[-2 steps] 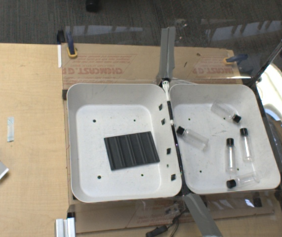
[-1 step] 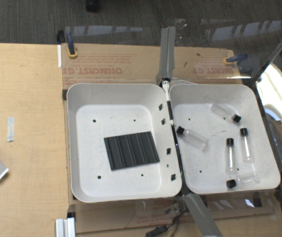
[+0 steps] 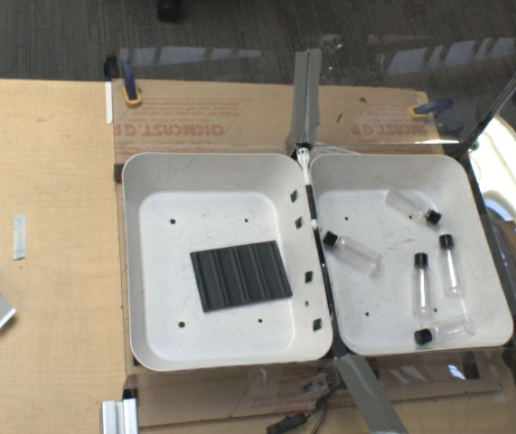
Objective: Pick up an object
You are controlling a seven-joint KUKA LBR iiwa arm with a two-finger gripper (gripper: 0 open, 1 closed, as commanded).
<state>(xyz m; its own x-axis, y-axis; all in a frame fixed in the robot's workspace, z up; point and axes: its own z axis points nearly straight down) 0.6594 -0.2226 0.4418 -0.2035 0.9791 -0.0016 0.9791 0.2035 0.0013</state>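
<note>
Clear vials (image 3: 420,283) scattered in right bin (image 3: 370,193), black ridged mat (image 3: 240,276) in left bin (image 3: 154,242)

A ribbed mat (image 3: 240,275) lies in the left bin (image 3: 149,188); five vials (image 3: 420,283) lie scattered in the right bin (image 3: 366,174).

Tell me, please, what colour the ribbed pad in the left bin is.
Dark grey to black, with lengthwise ribs; the ribbed pad shows best in the camera view.

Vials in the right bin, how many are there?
5, all clear with black caps: vial one upper right, vial two at left, vials three and four standing side by side, vial five at the bottom.
</note>
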